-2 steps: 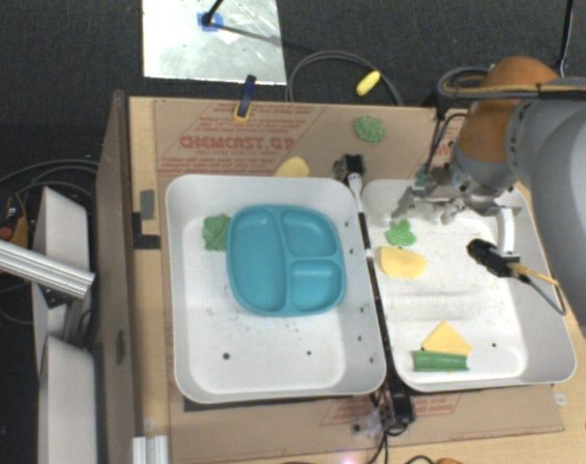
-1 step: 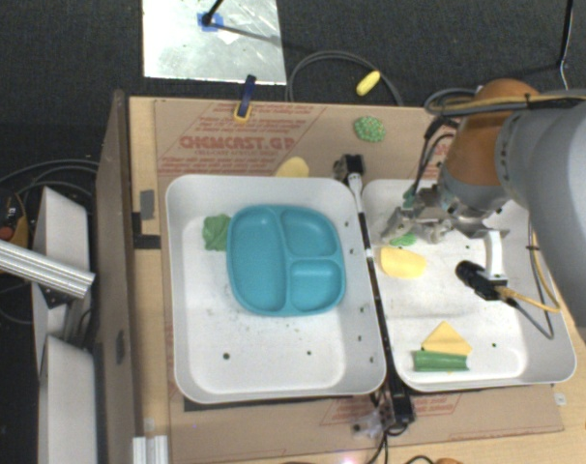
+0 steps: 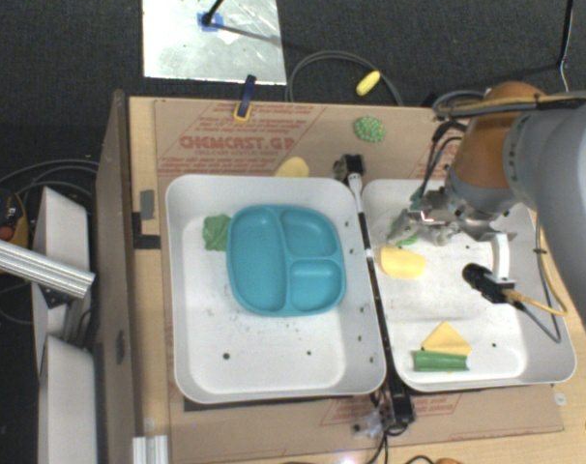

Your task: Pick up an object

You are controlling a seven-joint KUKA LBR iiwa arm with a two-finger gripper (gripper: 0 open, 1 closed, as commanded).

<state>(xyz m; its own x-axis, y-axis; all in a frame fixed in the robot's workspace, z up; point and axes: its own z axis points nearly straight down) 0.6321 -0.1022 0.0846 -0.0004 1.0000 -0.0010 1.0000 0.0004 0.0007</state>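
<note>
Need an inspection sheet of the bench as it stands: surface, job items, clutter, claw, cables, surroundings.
Surface: left bin and right bin, both white, side by side on brown cardboard.
Job's things: right bin holds a pale yellow lump, a yellow wedge and a green stick. Left bin holds a blue divided plate with a green piece at its left edge.
Clutter: on the cardboard behind the bins, a yellow piece, a green round piece and a blue and yellow clamp.
Grippers: claw over the right bin's rear, close by the pale yellow lump; open or shut not readable.
Cables: grey loop behind the bench; black cables at left.
Surroundings: foil sheet on dark floor.
</note>
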